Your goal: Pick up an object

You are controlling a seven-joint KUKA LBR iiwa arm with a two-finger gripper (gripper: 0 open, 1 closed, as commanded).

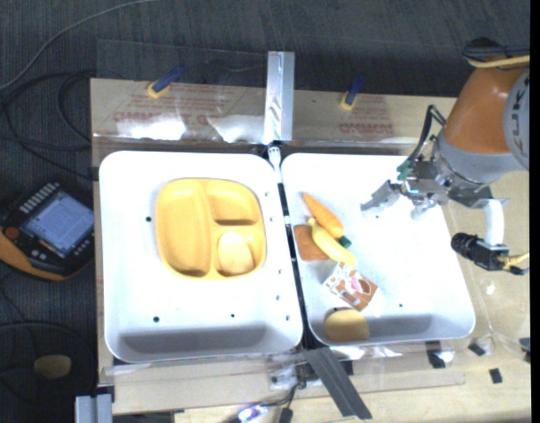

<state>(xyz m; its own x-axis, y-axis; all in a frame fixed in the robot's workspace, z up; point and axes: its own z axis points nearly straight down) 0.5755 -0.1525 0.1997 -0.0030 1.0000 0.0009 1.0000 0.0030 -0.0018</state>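
Hovering my two-finger gripper [400, 198] over the right white bin [428, 271], upper right of frame | fingers spread apart, nothing between them, touching nothing | orange carrot-shaped toy [322, 213], yellow banana-shaped toy [335, 248] lie left of it, centre frame, well apart.

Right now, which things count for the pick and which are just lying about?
For the pick: tool; carrot; banana; snack packet; round bun.

Lying about: yellow tray; teach pendant; blue clips.
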